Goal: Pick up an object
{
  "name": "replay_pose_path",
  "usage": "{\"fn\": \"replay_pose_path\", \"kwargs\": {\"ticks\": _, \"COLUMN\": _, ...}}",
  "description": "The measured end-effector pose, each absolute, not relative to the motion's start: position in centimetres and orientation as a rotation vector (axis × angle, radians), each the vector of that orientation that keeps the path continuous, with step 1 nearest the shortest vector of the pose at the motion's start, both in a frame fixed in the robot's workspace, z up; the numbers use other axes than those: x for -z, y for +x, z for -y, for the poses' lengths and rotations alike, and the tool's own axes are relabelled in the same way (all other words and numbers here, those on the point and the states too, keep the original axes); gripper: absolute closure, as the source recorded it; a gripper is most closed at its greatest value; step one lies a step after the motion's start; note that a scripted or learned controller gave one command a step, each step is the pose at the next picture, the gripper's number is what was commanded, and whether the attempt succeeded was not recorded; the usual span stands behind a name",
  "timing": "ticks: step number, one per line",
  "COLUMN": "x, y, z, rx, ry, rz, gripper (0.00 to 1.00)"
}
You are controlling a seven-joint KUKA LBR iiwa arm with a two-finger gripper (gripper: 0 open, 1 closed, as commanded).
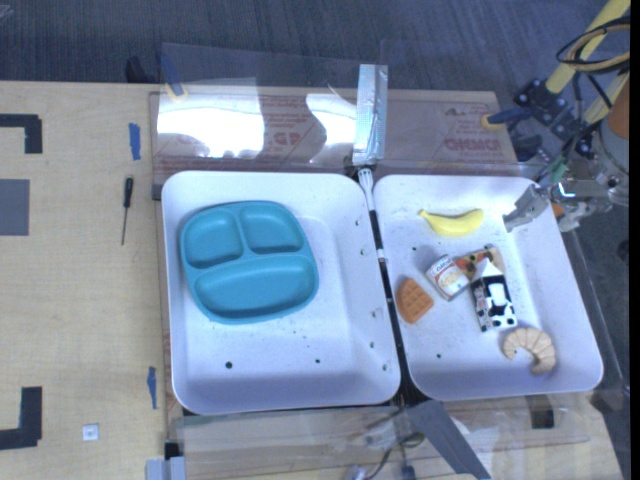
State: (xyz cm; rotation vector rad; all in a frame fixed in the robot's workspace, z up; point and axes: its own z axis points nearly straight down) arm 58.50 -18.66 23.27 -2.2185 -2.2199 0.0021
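Approach step, nothing picked yet. My gripper [530, 208] hangs over the upper right rim of the right bin [580, 368], holding nothing; can't tell how it's set from here. Nearest candidate is the banana [452, 222], lying flat just beside it. The small carton [447, 276], waffle [415, 299] and croissant [530, 345] lie lower. Next I'd shift over the banana and descend.

Two white bins [270, 383]: the left one has a blue divided plate [248, 259]. The right one has a yellow banana [452, 221], an orange-brown waffle [415, 299], a tan croissant [530, 346] and a black-and-white cow-patterned carton [493, 304].
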Motion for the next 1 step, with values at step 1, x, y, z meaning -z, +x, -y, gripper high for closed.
{"fn": "replay_pose_path", "kwargs": {"ticks": 1, "x": -10.56, "y": 54.92, "z": 18.87, "rx": -0.007, "ry": -2.281, "rz": 2.147, "gripper": 0.00}}
